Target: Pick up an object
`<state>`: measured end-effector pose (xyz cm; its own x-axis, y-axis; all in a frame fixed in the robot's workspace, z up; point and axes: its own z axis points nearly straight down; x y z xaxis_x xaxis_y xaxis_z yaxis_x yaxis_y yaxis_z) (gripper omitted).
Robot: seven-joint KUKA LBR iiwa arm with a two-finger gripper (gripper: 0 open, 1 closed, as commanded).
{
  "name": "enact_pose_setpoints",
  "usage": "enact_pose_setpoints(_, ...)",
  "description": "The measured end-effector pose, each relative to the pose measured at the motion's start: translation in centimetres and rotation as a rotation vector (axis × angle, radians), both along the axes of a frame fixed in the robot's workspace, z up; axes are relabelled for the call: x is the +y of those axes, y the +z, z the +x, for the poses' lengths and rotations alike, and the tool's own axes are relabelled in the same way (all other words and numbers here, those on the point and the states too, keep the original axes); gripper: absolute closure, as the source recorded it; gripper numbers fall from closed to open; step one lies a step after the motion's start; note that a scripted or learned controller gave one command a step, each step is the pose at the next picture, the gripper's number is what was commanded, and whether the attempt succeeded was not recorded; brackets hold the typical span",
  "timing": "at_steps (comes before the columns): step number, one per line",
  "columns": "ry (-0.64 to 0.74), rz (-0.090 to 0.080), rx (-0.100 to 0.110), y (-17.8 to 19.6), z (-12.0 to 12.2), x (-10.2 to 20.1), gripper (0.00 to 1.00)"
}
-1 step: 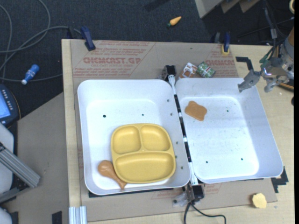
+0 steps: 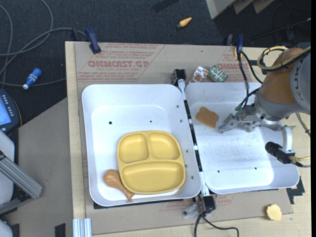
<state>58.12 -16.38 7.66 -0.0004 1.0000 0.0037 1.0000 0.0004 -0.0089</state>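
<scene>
Pincer [image 2: 228, 126]: low in the right bin [image 2: 237, 172], fingers slightly apart, nothing between them.
Toast piece [image 2: 207, 116]: lying flat just left of the fingertips (likely the target).
Progress: approach made; grasp and lift remain.

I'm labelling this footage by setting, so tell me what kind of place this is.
Most likely a robotics lab test bench, not a kitchen. The two white bins sit on a clamped board, the arm's gripper reaches in over toy food such as the bread slice, and loose cables trail over the carpet.
</scene>
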Motion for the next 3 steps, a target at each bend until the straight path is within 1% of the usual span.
enact_pose_setpoints(1,0.012,-0.002,-0.022,11.8,3.5,11.1,0.0)
enact_pose_setpoints(2,-0.004,-0.004,0.0,1.2,5.0,6.2,0.0)
enact_pose_setpoints(3,0.0,-0.004,-0.008,0.8,4.7,7.1,0.0)
